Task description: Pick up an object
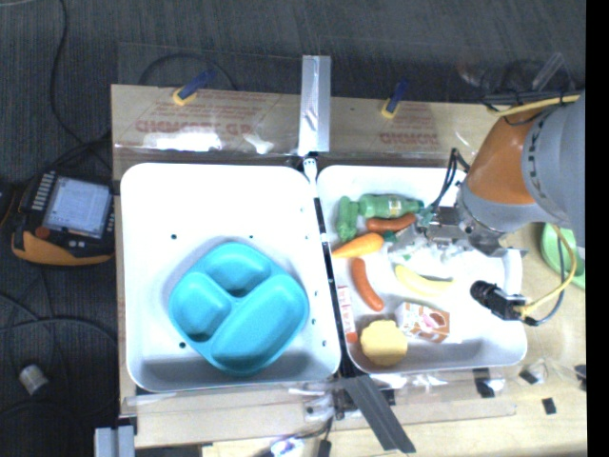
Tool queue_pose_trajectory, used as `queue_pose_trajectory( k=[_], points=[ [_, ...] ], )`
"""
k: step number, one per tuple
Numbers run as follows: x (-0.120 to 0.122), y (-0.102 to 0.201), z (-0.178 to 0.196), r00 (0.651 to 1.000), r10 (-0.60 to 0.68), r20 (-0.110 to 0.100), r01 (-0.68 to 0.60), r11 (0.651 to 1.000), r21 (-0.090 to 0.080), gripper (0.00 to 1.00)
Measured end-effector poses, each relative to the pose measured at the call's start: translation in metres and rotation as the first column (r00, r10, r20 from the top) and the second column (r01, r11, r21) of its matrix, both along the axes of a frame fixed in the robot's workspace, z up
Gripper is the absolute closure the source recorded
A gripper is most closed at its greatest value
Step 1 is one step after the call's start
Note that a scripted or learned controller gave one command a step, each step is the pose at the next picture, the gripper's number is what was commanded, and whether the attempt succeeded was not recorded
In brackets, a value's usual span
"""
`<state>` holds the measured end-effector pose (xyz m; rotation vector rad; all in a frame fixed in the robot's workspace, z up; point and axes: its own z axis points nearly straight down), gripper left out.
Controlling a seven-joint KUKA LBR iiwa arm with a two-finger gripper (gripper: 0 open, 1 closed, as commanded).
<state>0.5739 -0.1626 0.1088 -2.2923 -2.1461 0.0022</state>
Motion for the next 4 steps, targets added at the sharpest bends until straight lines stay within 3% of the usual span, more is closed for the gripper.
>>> queue_pose_trajectory(
  k=[1,2,3,4],
  points=[
    [0.0001,-0.0002,0.0087,1.000,-0.006,-0.001,0.006,1.000,0.000,1.00],
    [0.0001,-0.0001,0.0087,1.000,-0.006,-0.001,0.006,1.000,0.000,0.00],
    [0.0002,-0.0004,0.0174,1.000,-0.012,-0.002,0.012,1.000,0.000,1.00],
    [0.0002,-0.0003,0.0173,1.000,-0.011,-0.002,0.011,1.000,0.000,0.00]
  ],
)
